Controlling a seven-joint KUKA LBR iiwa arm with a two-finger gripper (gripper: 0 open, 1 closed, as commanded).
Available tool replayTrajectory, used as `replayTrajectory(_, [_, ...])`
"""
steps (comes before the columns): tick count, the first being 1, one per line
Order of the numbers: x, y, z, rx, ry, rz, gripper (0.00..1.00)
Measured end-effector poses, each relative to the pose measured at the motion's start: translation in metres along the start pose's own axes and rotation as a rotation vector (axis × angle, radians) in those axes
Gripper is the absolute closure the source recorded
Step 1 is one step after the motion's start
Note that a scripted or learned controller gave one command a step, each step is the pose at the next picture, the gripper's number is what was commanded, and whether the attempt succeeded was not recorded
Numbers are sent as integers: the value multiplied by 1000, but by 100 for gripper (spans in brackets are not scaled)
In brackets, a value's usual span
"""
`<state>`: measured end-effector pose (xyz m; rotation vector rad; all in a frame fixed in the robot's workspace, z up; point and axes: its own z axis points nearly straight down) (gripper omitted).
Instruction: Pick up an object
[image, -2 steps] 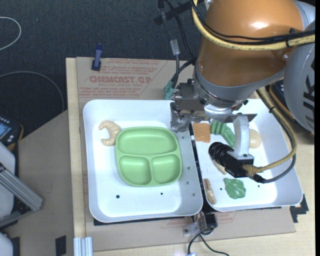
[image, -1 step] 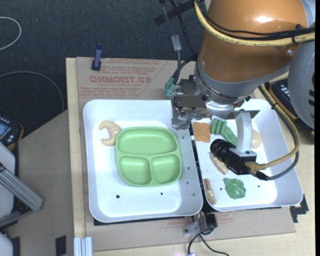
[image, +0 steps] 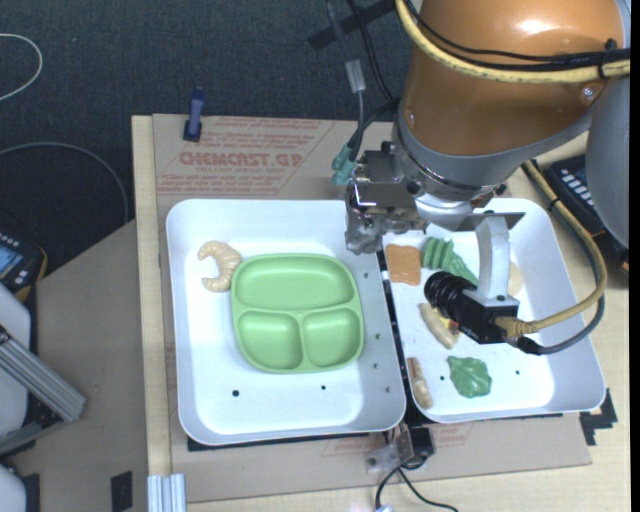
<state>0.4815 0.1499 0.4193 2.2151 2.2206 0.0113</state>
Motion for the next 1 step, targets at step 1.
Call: replayTrajectory(1, [0,1,-10,-2,0,0,100])
